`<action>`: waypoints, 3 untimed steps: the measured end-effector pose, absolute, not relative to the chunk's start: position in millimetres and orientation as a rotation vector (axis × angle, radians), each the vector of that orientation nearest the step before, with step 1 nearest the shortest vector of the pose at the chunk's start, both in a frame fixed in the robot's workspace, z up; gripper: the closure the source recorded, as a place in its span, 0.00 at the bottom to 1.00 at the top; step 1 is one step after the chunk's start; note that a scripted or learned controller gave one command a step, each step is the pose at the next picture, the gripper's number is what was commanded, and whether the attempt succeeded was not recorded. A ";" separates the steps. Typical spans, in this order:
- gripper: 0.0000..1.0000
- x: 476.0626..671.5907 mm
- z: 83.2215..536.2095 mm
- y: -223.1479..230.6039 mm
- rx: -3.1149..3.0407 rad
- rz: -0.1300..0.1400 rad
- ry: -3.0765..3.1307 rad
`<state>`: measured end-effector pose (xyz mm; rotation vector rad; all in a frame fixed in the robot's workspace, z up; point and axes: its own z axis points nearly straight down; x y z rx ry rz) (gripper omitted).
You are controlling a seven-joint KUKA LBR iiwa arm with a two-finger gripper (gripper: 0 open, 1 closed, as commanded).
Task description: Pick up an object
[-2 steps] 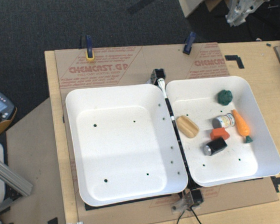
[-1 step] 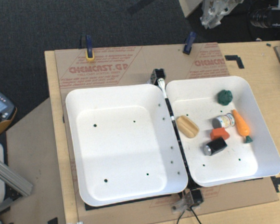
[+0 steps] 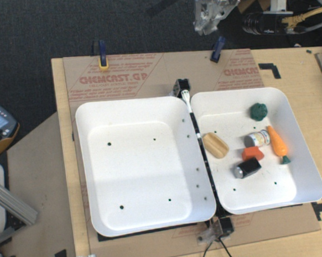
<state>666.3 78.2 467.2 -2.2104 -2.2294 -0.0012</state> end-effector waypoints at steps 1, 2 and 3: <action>1.00 666.1 470.7 145.5 -2.213 -0.007 -2.230; 1.00 664.5 314.5 194.2 -2.211 0.017 -2.220; 1.00 639.7 323.6 227.0 -2.214 0.004 -2.224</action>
